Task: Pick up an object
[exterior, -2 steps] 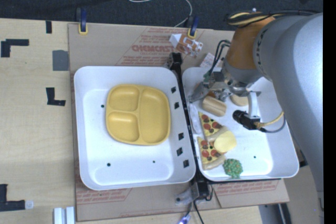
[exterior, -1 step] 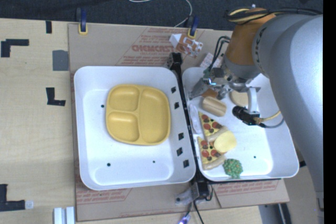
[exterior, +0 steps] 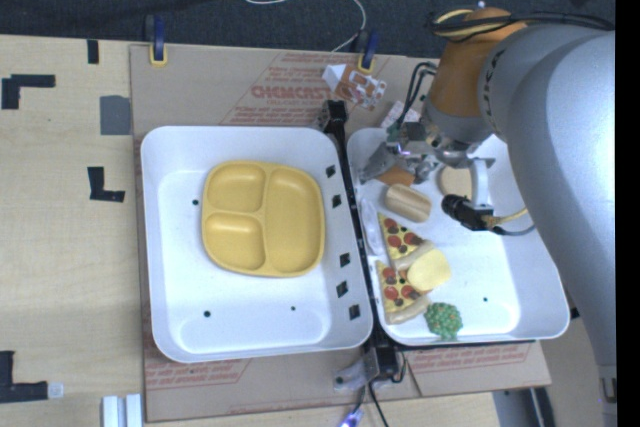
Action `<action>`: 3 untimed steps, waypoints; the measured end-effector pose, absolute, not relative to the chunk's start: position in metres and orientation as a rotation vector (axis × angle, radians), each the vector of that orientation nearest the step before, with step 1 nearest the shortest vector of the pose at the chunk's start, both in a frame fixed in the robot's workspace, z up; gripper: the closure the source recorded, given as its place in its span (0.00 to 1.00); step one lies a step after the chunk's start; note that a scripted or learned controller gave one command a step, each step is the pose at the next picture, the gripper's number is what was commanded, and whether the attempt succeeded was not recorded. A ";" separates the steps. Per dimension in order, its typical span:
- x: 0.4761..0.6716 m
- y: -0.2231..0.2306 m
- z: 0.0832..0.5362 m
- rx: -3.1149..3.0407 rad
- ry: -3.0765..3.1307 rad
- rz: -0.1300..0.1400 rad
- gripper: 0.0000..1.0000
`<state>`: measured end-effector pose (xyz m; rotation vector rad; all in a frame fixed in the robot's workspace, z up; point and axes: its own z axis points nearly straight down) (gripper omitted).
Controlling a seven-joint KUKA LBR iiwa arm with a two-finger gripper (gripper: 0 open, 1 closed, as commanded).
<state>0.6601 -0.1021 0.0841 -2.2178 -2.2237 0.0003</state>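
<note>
The left bin (exterior: 170,245) holds one item: a yellow divided plate (exterior: 264,218) with three compartments, lying flat slightly left of the bin's centre. It touches no wall.

The right bin (exterior: 520,300) holds the graspable items, grouped along its left side beside the divider. From far to near: a tan bread roll (exterior: 408,203) lying on its side; just nearer, a pizza slice (exterior: 399,239) with red toppings; a yellow cheese-like wedge (exterior: 428,269) touching that slice on its right; a second pizza slice (exterior: 400,292) under or against the wedge; and a green broccoli piece (exterior: 443,318) near the bin's near wall. A pale round item sits further right, partly hidden by the arm; its identity cannot be determined.

The gripper (exterior: 412,153) is positioned over the far left corner of the right bin, directly beyond the bread roll. Whether it is spread or clenched cannot be determined at this angle, and no item is visible in its grasp.

Step in hand, as judged: approach and descent toward a target, with the bread roll the closest candidate. No lift has begun.

Next move requirement, as judged: centre the tool over the roll, descend until it straddles the roll's short axis, close, then raise vertically. Risk: the divider wall and the adjacent pizza slice leave little clearance, so a lateral offset could push the roll rather than capture it.
</note>
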 end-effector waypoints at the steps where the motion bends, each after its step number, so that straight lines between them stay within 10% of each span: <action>1: 0.664 -0.098 0.084 -2.219 -2.222 0.002 0.00; 2: 0.667 -0.097 0.084 -2.218 -2.220 0.012 0.00; 3: 0.667 -0.096 0.094 -2.221 -2.221 0.006 1.00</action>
